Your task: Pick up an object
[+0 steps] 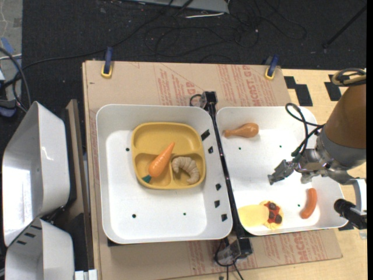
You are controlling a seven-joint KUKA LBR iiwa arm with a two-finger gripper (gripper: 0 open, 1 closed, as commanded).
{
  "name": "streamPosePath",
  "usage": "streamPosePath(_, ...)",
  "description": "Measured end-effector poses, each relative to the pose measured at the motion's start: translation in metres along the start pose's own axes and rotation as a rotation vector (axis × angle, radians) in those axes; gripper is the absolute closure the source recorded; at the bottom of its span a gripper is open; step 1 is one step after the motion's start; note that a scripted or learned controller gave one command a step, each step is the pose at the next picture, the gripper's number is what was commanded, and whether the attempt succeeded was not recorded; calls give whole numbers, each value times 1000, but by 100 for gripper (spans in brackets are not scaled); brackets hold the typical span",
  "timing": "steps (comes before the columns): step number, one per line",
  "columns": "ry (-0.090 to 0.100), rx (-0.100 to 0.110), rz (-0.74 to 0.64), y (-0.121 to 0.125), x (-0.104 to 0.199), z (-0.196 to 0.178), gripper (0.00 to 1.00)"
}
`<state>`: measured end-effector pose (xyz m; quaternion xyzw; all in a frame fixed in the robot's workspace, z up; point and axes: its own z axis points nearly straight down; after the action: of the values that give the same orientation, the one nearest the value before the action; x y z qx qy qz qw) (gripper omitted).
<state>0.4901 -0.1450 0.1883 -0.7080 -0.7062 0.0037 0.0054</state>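
My gripper (pixel 278 174) hangs over the middle of the right bin (pixel 250 156), on the arm reaching in from the right. It points left and slightly down over bare bin floor, and nothing shows in it. An orange-red sausage (pixel 309 203) lies just to its lower right. A yellow slice with red topping (pixel 262 213) sits at the bin's front edge, below the gripper. A tan chicken drumstick (pixel 242 131) lies near the back of the bin, up and left of the gripper.
The left bin (pixel 157 214) bears a yellow divided plate (pixel 166 128) with an orange carrot (pixel 161 160) and a pale shrimp (pixel 186 168) in it. A black divider (pixel 220 162) runs between the bins. White containers (pixel 32 168) stand off the bench at the left.
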Motion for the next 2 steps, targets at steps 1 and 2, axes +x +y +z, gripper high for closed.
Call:
streamPosePath(1, -2, -12, -3, 3, 0, -6, 0)
streamPosePath(2, -1, -8, -1, 12, -3, 52, 0)
